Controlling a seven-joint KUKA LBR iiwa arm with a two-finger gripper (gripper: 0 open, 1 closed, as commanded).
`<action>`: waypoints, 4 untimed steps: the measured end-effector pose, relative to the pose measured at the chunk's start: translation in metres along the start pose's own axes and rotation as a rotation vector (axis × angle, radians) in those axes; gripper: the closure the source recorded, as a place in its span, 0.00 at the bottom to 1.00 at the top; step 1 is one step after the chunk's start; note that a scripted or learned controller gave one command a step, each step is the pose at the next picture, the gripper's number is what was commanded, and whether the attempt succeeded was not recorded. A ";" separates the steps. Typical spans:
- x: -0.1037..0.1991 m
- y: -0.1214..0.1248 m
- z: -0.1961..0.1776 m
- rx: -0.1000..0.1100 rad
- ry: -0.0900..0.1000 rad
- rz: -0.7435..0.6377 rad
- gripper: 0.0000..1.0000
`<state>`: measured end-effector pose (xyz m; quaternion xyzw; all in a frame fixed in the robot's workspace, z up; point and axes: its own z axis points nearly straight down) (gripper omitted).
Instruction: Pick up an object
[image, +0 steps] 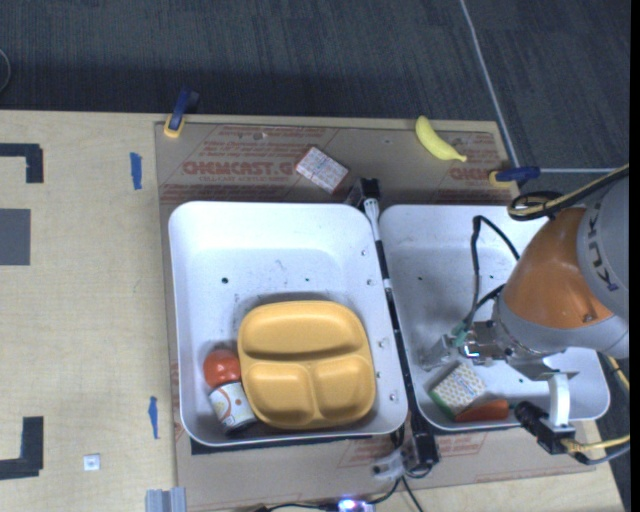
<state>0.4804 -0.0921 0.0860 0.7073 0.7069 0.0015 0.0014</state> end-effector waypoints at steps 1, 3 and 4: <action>-0.003 0.003 0.000 0.002 0.001 -0.001 0.00; -0.007 0.000 0.000 -0.001 0.000 -0.001 0.00; 0.000 0.000 0.000 0.000 -0.001 -0.001 0.00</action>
